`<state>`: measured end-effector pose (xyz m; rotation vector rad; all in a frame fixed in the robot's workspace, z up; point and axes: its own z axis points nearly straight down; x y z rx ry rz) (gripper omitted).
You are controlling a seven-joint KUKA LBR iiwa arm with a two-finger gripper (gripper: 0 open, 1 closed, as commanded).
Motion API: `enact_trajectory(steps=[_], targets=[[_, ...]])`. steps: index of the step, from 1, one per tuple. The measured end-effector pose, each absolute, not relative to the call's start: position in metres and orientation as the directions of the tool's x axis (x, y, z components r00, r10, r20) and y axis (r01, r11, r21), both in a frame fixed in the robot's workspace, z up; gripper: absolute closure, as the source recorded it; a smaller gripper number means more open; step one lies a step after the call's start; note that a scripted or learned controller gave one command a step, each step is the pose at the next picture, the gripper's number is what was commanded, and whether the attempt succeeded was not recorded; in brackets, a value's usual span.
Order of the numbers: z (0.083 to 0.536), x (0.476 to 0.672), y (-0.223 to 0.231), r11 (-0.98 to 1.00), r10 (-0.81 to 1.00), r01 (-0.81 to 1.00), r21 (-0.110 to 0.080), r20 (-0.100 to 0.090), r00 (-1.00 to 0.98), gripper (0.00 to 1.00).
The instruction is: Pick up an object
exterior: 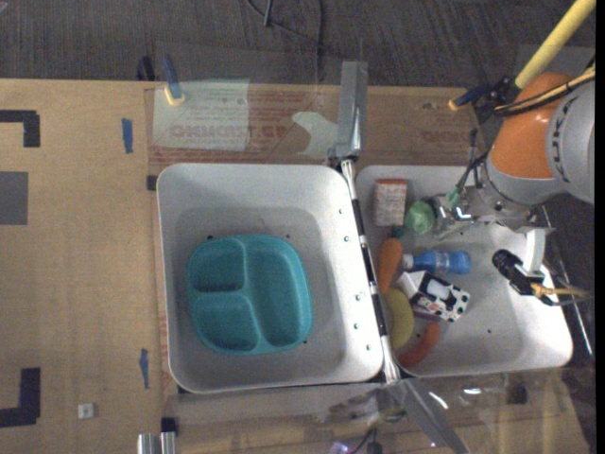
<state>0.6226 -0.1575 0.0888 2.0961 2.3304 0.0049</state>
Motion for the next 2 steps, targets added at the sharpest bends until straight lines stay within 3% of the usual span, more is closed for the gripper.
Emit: enact_trajectory(steps=[1, 2], targets=[[0.089, 0.622, -0.153, 0.173, 0.985, 0.985, 0.008, -0.005, -0.173, 1.00], [0.088, 0.647, -0.164, 0.199, 0.980, 0.980, -0.015, 0.009, -0.198, 1.00]])
